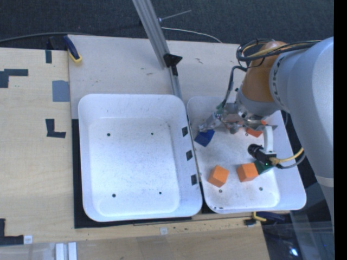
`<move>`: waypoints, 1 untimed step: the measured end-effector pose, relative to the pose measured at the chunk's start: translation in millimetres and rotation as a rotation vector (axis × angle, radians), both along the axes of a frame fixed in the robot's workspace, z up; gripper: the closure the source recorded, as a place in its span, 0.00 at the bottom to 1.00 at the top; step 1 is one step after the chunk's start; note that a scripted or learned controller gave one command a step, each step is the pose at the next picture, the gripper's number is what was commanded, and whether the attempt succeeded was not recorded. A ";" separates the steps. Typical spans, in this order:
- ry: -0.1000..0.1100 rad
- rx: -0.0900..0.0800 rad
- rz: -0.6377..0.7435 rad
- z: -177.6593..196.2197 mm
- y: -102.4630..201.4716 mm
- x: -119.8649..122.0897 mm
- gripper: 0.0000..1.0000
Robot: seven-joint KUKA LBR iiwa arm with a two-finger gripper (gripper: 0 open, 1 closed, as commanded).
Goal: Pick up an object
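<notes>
My gripper [209, 127] reaches low into the right bin [287, 199], near its upper left part. A blue block [204, 139] lies right under its tip, touching or nearly touching it. I cannot see the block held. Two orange cubes [219, 175] [248, 172] rest on the bin floor closer to the front. A small red-orange piece [254, 132] is partly hidden behind the wrist. A bit of green [267, 168] shows beside the right cube.
The left bin [87, 145] stands directly beside the right one, and their rims meet near the gripper. A slanted metal rail [154, 31] runs down toward the bins' top edge. The grey arm with its orange band [260, 85] covers the right bin's upper right.
</notes>
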State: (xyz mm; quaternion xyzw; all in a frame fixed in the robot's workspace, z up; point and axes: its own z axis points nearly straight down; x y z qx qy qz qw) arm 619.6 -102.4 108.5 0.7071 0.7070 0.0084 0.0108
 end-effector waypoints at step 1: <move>0.022 0.001 -0.002 13.9 10.0 -54.5 0.00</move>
